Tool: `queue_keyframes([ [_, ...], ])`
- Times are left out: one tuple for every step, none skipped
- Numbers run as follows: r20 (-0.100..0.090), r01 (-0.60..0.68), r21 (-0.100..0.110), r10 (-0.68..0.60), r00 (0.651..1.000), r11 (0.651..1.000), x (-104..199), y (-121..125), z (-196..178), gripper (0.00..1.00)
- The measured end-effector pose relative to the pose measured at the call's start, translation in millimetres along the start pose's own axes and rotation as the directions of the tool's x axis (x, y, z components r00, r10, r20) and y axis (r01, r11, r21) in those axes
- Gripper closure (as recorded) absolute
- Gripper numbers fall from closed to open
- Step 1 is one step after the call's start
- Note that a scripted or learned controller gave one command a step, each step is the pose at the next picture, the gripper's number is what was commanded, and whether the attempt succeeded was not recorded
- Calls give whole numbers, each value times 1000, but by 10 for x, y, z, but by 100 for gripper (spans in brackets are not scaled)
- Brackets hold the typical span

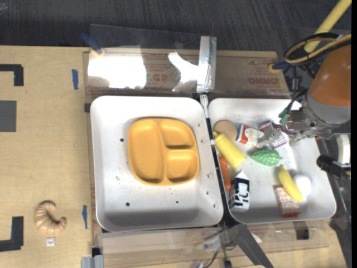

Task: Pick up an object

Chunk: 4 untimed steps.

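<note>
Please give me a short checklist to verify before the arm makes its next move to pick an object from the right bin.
1. Gripper is above the right bin, near its back: ok.
2. Something is between the fingers: cannot tell, the clutter there is too blurred.
3. Objects are available: ok, yellow bottle, green toy, banana and small red box lie in that bin.
4. Objects are apart enough for a clean grasp: not ok, they crowd each other.
5. Left bin holds the yellow divided tray, away from the arm: ok.
</note>
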<state>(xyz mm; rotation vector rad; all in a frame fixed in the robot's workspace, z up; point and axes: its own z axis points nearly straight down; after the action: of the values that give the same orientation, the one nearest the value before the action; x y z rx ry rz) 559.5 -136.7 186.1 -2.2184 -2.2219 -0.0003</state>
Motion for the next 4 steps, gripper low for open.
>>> queue_keyframes([
  [3,-10,-11,10,1000,1000,-308,253,975,0],
  [5,-12,-14,12,1000,1000,-314,260,864,100],
  [4,-12,-12,12,1000,1000,-313,256,872,0],
  [3,123,-7,-123,992,992,-121,-137,986,0],
])
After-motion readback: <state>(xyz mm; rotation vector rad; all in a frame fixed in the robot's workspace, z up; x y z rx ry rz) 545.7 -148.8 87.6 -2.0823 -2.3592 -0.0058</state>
